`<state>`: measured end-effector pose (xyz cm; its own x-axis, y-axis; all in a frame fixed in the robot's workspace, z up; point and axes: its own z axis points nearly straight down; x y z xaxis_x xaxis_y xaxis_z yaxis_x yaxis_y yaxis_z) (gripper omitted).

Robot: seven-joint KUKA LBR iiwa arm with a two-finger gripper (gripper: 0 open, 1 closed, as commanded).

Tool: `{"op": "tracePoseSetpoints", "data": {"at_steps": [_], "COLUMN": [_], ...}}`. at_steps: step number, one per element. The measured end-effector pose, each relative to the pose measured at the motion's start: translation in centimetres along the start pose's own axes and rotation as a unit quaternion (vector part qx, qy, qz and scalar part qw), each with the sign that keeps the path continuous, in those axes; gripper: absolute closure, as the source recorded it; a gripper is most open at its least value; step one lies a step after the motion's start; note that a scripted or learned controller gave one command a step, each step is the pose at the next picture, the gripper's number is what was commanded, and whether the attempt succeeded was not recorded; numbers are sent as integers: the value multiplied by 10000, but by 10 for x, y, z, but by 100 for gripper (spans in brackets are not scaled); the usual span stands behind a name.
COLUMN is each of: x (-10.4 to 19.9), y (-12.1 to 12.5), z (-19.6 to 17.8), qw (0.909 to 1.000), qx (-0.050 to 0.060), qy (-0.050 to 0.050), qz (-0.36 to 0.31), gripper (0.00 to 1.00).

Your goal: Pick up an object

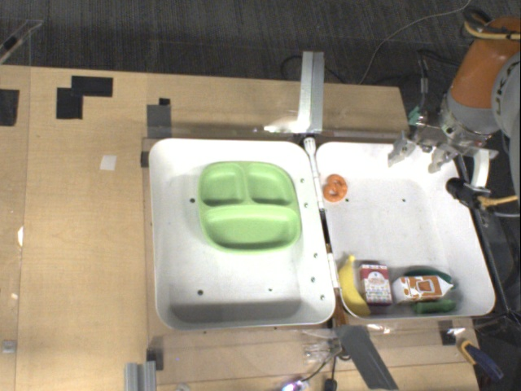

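Note:
My gripper [420,155] hangs over the far right corner of the right bin [407,226], its two fingers spread apart with nothing between them. An orange round object [334,187] lies at the bin's far left, well left of the gripper. Along the near edge lie a yellow banana [351,287], a small red-and-white carton [374,283], a brown-and-white carton [419,287] and a dark green item [434,305] partly behind it.
The left bin [175,243] holds a green divided tray [248,204]. A metal post [313,88] stands behind the seam between the bins. The arm's grey body and orange band [487,63] fill the upper right, with cables beside the right bin.

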<state>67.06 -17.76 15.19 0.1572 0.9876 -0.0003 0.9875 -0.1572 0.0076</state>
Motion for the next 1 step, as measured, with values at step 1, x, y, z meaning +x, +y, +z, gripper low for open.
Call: {"op": "tracePoseSetpoints", "data": {"at_steps": [1], "x": [-4], "y": [1], "z": [-106], "qw": [9998], "qx": [-6], "qy": [-2], "qz": [-179], "gripper": [0]}}
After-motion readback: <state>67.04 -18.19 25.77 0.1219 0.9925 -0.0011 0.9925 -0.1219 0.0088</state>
